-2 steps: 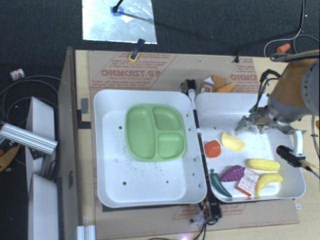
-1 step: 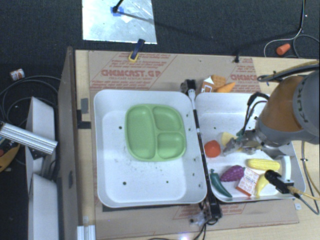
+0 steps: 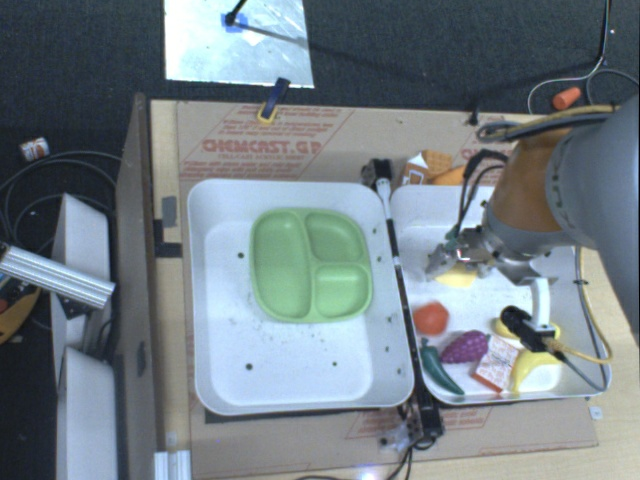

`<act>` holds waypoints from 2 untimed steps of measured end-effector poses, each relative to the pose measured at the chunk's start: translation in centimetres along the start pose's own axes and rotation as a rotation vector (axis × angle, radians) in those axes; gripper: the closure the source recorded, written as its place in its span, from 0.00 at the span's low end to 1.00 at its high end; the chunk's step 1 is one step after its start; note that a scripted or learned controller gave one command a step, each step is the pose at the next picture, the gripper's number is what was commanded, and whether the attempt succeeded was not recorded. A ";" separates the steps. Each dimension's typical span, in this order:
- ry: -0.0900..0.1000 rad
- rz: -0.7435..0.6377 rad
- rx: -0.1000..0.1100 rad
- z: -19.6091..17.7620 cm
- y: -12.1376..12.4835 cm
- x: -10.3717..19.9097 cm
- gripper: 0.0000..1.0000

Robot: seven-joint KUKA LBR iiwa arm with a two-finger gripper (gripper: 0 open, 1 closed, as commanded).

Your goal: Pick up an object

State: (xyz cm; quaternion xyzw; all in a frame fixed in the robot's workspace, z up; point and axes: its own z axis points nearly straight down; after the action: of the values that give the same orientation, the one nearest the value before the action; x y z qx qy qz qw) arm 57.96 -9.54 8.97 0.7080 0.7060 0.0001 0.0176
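My gripper (image 3: 452, 260) hangs low in the right bin (image 3: 420, 208), near its middle, with the grey arm and orange band reaching in from the right. Directly below its tip lies a pale yellow object (image 3: 458, 279), partly covered by the gripper. Whether the tip touches the yellow object cannot be made out. In the front of the same bin lie a red tomato-like ball (image 3: 431, 318), a purple bunch of grapes (image 3: 465, 347), a green pepper (image 3: 441, 369), a red and white packet (image 3: 494, 369) and a yellow banana (image 3: 531, 369).
The left bin (image 3: 215, 298) holds a green divided plate (image 3: 310, 265). An orange item (image 3: 446, 175) sits at the right bin's far edge. A ridge between the bins (image 3: 397, 268) runs just left of the gripper. Cables lie left of the bench.
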 end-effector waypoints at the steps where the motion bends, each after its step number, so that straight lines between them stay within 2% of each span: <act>1: 0.024 -0.005 0.020 -0.6 -0.4 1.0 1.00; 2: 0.024 -0.006 0.021 -0.6 -0.4 1.0 0.00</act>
State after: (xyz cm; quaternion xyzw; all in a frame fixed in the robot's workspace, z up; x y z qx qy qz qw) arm 57.54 -8.52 9.52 0.7061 0.7081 0.0012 0.0015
